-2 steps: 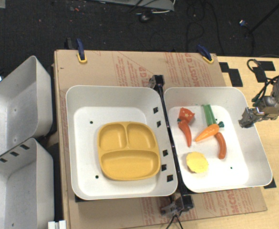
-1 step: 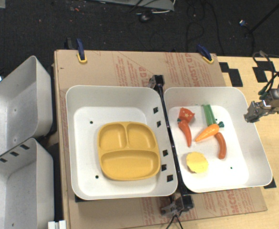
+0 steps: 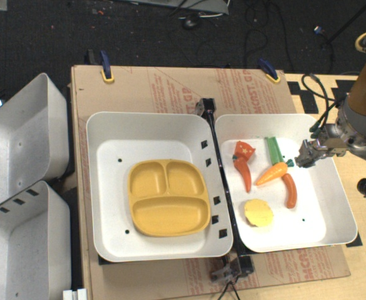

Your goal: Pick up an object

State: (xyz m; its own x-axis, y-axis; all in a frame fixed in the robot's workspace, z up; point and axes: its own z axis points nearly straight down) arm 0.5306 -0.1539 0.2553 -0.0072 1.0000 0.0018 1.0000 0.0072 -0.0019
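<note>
Yellow disc [image 3: 258, 213] lowest, carrot [image 3: 272, 173] just beside tool [image 3: 305, 157], grip seemingly unreadable

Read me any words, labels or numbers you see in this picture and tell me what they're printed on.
Red print on the brown board under the white bins: repeated lettering, upside down or slanted and too faint to read with certainty.
Red print on the board's front edge: also too blurred to read.
Yellow divided plate, toy food, arm: no text visible.
</note>
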